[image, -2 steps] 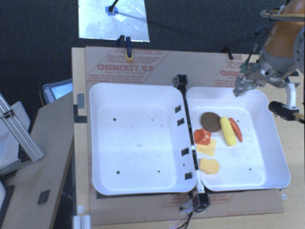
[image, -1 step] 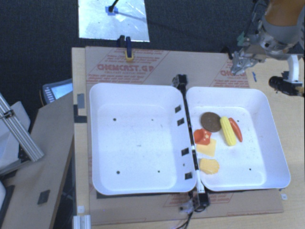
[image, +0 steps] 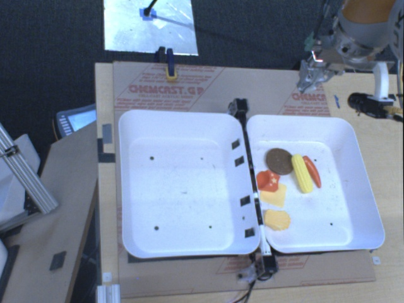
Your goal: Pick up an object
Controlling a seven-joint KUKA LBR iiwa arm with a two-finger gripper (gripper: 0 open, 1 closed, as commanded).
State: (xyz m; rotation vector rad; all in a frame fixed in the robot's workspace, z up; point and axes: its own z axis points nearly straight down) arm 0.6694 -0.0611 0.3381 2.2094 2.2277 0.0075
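Nearest cam, in right bin (image: 363, 169) by divider: small orange-yellow piece (image: 277, 219), then yellow wedge (image: 274, 196), red piece (image: 268, 180), brown disc (image: 279, 161), corn cob (image: 302, 173) w/ red-orange pepper (image: 312, 170) alongside; claw (image: 311, 81) up over desk (image: 271, 87) beyond bin's far edge, gripping nothing, open/closed can't tell.

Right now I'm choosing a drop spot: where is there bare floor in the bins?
The left bin is bare wall to wall. In the right bin, the right half is free. Its left side is crowded: brown disc, corn, red pepper, cheese wedge.
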